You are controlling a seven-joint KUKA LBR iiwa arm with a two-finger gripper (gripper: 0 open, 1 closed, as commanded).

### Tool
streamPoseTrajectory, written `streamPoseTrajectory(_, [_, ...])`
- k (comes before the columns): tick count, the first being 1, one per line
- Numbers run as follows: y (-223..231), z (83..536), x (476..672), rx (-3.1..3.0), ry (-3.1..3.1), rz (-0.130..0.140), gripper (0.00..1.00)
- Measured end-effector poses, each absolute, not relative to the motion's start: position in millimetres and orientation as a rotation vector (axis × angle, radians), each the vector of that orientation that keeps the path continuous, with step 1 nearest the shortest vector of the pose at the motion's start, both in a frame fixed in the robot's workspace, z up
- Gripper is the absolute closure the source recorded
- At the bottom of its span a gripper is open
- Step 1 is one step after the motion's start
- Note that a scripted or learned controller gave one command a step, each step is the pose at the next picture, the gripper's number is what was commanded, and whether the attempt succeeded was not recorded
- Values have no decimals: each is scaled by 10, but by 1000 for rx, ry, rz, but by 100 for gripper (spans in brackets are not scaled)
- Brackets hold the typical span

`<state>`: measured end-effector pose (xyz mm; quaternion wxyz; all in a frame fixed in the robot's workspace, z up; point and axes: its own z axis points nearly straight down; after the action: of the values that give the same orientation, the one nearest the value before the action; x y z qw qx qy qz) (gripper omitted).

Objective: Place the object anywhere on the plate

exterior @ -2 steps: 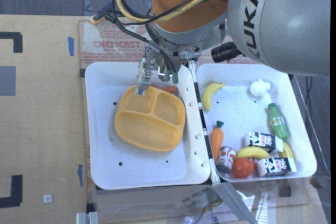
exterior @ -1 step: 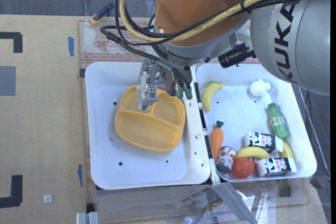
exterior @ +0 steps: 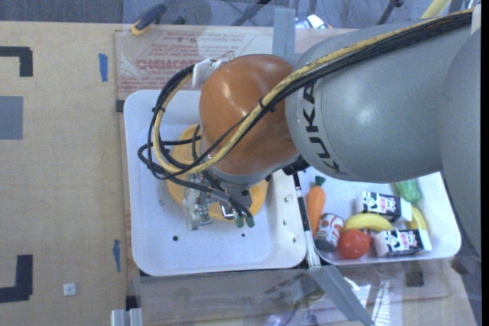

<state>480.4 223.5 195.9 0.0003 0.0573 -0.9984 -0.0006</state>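
**Kid:** Where is the gripper (exterior: 205, 211)?

**Friend:** Over the left bin (exterior: 149, 240), low down, right at the near edge of the yellow plate (exterior: 177, 193).

**Kid:** Are the jaws apart or together?

**Friend:** I cannot tell. Cables and the big arm (exterior: 367, 103) cover them. I cannot see anything between them either.

**Kid:** Which way does the thing point?

**Friend:** I cannot make out which thing it is, so I cannot say.

**Kid:** What else is around?

**Friend:** Off to the right of the jaws, in the right bin (exterior: 447, 237), lie a carrot (exterior: 315, 199), a tomato (exterior: 353, 243), a banana (exterior: 370, 222) and two small cartons (exterior: 380, 204). The orange wrist hides most of the plate.
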Motion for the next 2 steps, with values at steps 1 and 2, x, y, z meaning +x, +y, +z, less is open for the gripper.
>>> streamPoseTrajectory(1, [2234, 1316, 4883, 150, -3136, -2, 100])
streamPoseTrajectory(2, [1851, 896, 4896, 268, -3139, -12, 100])
